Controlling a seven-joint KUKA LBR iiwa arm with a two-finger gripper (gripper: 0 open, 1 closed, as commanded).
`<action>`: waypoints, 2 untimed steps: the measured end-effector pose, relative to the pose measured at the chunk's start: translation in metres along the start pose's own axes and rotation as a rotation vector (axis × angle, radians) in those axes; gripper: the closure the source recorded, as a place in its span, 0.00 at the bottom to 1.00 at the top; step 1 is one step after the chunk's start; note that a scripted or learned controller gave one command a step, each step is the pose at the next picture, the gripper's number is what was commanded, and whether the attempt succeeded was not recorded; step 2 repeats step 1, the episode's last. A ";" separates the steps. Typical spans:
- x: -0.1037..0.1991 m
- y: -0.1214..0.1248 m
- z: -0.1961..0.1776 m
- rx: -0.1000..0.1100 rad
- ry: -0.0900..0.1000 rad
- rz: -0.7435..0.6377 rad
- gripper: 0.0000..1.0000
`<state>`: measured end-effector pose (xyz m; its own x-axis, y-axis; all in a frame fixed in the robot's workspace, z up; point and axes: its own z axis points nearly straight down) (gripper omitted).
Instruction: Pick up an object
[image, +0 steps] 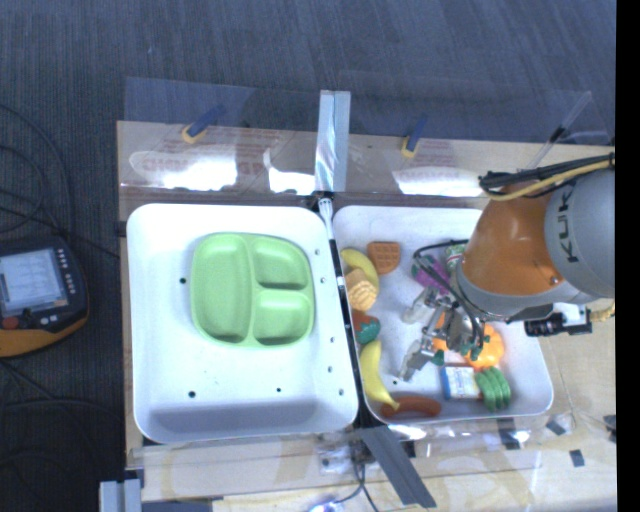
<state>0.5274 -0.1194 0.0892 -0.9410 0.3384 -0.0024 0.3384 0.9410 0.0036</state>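
My gripper (412, 338) hangs low over the middle of the right bin (530, 395), below the orange wrist band. Its two metal fingers (414, 311) stand apart, open, with bare white bin floor between them. Toy food lies around it: a brown cookie (384, 255) at the back, a yellow banana (372, 372) to its left, a red sausage (415, 405) in front. An orange piece (490, 346), a small white and blue box (460, 384) and a green vegetable (492, 388) sit just right of the fingers, partly under the wrist.
Along the right bin's left wall lie another yellow piece (355, 264), a corn-like piece (362, 293) and a red-green piece (366, 328). The left bin (170, 400) holds a green divided plate (250, 288). A handheld pendant (35, 288) lies off the bench at left.
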 end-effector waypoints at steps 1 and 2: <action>-0.001 0.001 -0.009 0.000 -0.006 -0.002 1.00; -0.001 0.001 -0.009 0.000 -0.006 -0.002 1.00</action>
